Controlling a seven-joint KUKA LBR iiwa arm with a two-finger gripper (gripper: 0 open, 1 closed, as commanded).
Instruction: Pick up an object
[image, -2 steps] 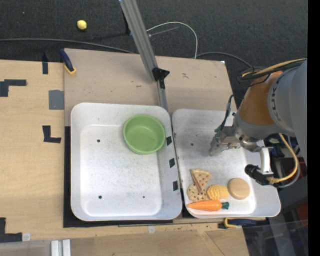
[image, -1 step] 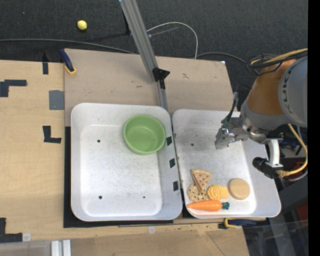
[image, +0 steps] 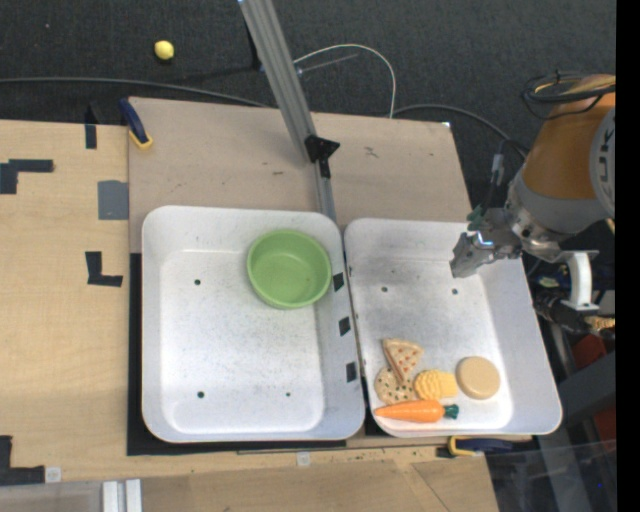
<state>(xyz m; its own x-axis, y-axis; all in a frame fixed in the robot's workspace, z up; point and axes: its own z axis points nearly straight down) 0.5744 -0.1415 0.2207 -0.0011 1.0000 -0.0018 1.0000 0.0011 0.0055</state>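
At the lower edge of the frame, in the bottom corner of the right bin (image: 520, 300), lies the cluster of candidates for picking: an orange carrot (image: 410, 411) along the front wall, a yellow corn piece (image: 435, 384) and a round cracker (image: 387, 385) just behind it, a pizza slice (image: 402, 356) touching those, and a tan round biscuit (image: 479, 378) to their right. Further up, in the left bin (image: 170, 330), a green bowl (image: 289, 268) sits near the top right corner. At the upper right of the frame the hand (image: 468, 258) hovers by the right bin's far edge, well apart from the food; I cannot tell how far it is open, and nothing shows in its hold. The step looks like the approach: the next move calls for travelling down-frame and descending over one item.
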